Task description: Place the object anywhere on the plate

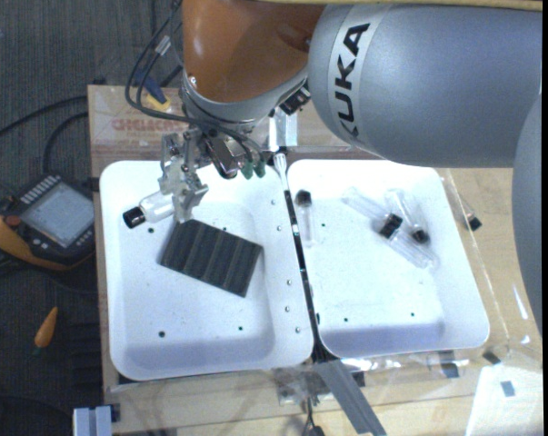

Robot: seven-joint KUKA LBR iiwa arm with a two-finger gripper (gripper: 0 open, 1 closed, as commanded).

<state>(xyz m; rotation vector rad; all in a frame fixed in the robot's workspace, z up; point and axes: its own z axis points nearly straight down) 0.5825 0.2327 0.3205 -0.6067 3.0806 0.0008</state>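
The gripper (pixel 184 193) hangs over the far end of the left bin (pixel 128 334), just beyond the dark ribbed plate (pixel 210 258) lying there; how far it is open I cannot tell. The clear, black-capped tubes (pixel 399 225) lie in the right bin (pixel 392 325), well apart from the plate

Wooden bench (pixel 496 280), two white bins on it — left bin (pixel 137 334); right bin (pixel 392 312), touching
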